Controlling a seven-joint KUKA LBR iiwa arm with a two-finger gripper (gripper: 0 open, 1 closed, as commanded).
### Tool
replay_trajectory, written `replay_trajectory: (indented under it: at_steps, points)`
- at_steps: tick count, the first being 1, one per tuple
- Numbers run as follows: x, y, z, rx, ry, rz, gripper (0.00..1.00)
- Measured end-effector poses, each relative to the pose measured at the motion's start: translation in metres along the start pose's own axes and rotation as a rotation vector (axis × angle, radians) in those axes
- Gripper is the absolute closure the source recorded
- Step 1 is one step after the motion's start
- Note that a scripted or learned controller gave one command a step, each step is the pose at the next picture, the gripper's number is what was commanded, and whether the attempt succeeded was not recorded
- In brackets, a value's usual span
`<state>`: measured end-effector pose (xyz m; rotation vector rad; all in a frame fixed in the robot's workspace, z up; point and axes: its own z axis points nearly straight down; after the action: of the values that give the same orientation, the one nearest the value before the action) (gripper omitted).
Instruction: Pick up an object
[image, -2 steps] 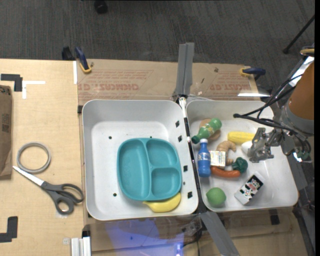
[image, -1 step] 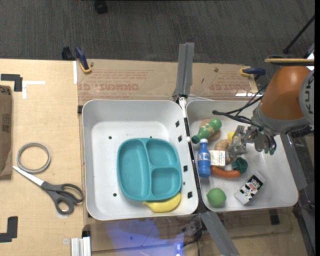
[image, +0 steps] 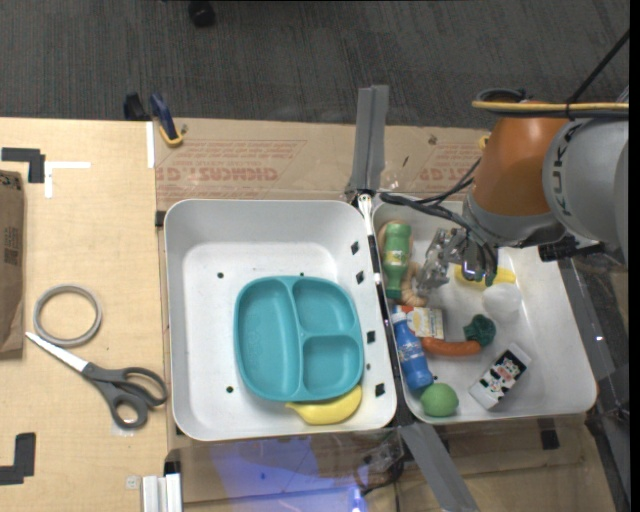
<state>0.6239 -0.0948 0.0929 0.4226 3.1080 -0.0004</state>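
My gripper (image: 436, 264) hangs low in the right bin (image: 560, 345), near its back left part, below the orange wrist band. Just left of it a green bottle (image: 396, 250) lies along the bin wall. A small printed packet (image: 428, 322) sits right below it, and a yellow piece (image: 471, 270) and a white object (image: 501, 298) sit to its right. Farther forward lie a blue bottle (image: 410, 352), an orange carrot (image: 452, 348), a dark green toy (image: 481, 328), a green ball (image: 438, 400) and a black-and-white box (image: 499, 378). I see nothing held.
The left bin (image: 200, 260) holds a teal divided plate (image: 298, 336) with a yellow banana (image: 328, 408) at its front edge. On the bench to the left lie scissors (image: 108, 380) and a tape roll (image: 67, 313). Black cables (image: 420, 203) trail behind the gripper.
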Motion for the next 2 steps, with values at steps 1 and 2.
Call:
replay_trajectory:
  at_steps: [1,2]
  points:
    - [0.019,-0.003,0.0,0.001,0.003,0.11,0.0]
    - [0.078,-0.023,0.0,0.002,0.004,0.19,0.0]
